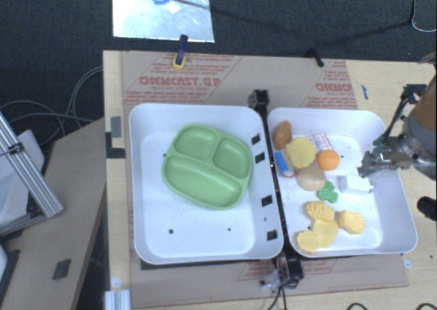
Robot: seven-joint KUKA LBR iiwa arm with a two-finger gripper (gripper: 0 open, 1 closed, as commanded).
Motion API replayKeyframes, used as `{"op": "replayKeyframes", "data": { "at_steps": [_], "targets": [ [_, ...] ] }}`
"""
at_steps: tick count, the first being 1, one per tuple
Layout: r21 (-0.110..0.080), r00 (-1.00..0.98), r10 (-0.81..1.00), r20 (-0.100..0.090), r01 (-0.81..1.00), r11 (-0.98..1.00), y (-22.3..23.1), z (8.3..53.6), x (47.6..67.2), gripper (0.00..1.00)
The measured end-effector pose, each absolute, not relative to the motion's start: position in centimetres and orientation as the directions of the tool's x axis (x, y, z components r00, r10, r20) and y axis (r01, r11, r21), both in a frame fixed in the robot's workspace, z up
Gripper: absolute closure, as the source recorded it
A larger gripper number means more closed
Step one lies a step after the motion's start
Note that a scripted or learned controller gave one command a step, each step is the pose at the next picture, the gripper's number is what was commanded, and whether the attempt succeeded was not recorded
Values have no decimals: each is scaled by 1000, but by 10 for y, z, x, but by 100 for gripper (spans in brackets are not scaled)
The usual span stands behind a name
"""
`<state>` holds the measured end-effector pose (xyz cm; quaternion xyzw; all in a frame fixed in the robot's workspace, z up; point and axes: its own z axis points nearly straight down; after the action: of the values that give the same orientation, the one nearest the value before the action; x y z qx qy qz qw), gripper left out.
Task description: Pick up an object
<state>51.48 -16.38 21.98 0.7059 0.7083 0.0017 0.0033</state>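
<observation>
Camera view is showing us our pincer hovering at three o'clock in the right bin; we cannot tell its state. Just at its five o'clock a white block is lying apart from the toy food; we are judging it easiest, descending straight.

A single fixed camera looks down at a slant from well above the bench, taking in both white bins side by side plus surrounding dark floor, probably tilted slightly toward the far edge.
</observation>
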Motion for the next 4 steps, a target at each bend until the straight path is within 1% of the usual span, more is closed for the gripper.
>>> {"op": "replayKeyframes", "data": {
  "at_steps": [1,2,3,4],
  "targets": [
    [3,-4,1000,-1,1000,4,-164,225,516,100],
    [5,-8,1000,-1,1000,8,-131,217,563,100],
    [6,-10,1000,0,1000,10,-99,222,611,100],
    [6,-9,1000,1,1000,9,-63,233,647,100]
  ]
}}
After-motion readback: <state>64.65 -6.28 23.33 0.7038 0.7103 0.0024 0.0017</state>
